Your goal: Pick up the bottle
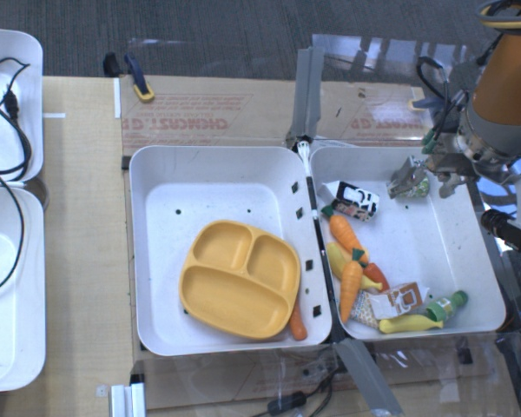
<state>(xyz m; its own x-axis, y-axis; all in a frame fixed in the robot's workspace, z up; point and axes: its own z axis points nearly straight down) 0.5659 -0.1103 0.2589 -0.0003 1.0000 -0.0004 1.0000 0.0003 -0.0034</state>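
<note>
Green plastic bottle (pixel 445 304) is lying on its side in the near right corner of the right bin (pixel 491 259), well below the end effector (pixel 427 179) and apart from it. Grey end effector is hovering over the bin's far right part; whether it is wide or narrow cannot be told. Toy car (pixel 357 201) is sitting just to its left. Carrots (pixel 351 263), a banana (pixel 410 323) and a small packet (pixel 397 301) are lying below it, beside the bottle. Yellow divided plate (pixel 240 278) is resting in the left bin (pixel 148 259), far to its left.
</note>
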